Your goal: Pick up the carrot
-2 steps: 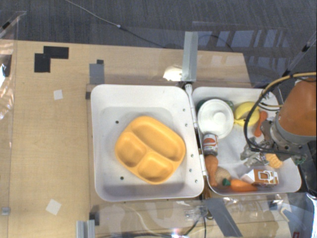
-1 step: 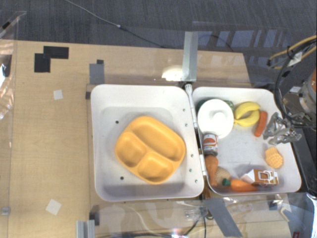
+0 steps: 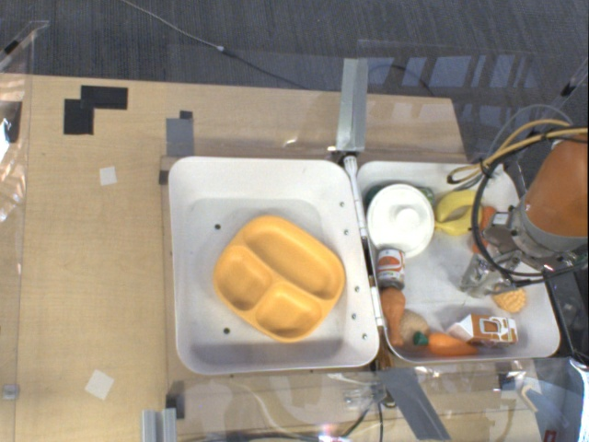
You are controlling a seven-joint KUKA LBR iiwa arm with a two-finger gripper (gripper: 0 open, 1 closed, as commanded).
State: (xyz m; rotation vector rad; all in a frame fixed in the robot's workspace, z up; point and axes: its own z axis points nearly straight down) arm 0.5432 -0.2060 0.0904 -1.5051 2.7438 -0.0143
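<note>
The carrot (image 3: 449,344) is orange with a green top. It lies flat along the near wall of the right bin (image 3: 442,279), its green end pointing left. My gripper (image 3: 480,277) hangs in the right part of that bin, up and to the right of the carrot and apart from it. The arm's orange band (image 3: 557,196) rises above it at the right edge. Nothing shows in the gripper.
In the right bin lie a white round bowl (image 3: 401,217), a banana (image 3: 456,208), a small bottle (image 3: 390,267), a brownish sausage-shaped piece (image 3: 394,309), a juice carton (image 3: 488,329) and a yellow textured piece (image 3: 509,298) beside the gripper. The left bin (image 3: 198,247) holds a yellow divided plate (image 3: 279,276).
</note>
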